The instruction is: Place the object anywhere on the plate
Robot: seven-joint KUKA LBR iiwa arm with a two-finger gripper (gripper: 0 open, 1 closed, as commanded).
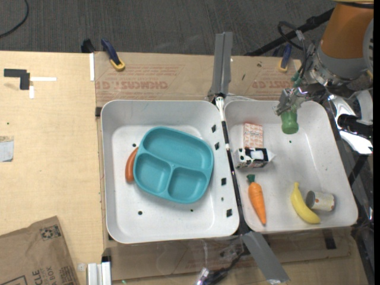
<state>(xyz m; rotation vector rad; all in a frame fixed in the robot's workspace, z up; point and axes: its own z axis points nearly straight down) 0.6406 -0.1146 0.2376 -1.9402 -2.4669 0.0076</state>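
Nearest the camera in the right bin (343, 177) lie a carrot (256, 201), a banana (303, 205) and a small cup (323, 201). A bit farther back are a black and white toy cow (253, 157) and a pink packet (253, 135). At the far side of that bin the jaws (289, 107) are clenched on a green object (289, 122), which hangs upright, its long side pointing up and down. The blue plate (173, 165) sits in the left bin (113, 177), well to the left of the jaws and nearer the camera. An orange thing (129, 165) peeks out from the plate's left edge. The green object likely has to cross the wall between the bins to reach the plate
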